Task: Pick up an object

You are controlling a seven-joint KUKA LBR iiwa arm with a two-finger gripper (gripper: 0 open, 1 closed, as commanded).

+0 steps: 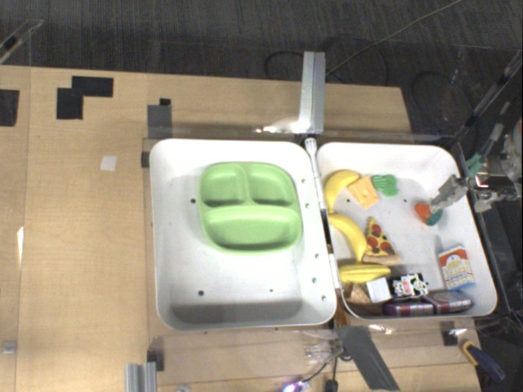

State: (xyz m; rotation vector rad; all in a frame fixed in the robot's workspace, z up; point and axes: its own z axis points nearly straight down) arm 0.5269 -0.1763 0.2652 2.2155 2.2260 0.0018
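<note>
The gripper point(445, 196) reaches into the right bin point(441, 155) from its right wall, whether spread or closed I cannot tell, its tip just beside a small red-orange toy point(424, 212) lying near that wall. The toy looks light, stiff and smooth, probably best pinched across its narrow middle. Farther from that wall lie the bananas point(344, 229) and pizza slice point(377, 240).

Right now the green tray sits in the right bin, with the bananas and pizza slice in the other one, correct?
Not quite. The camera view shows the green tray in the left bin; the bananas and pizza slice lie in the other, right bin.
</note>
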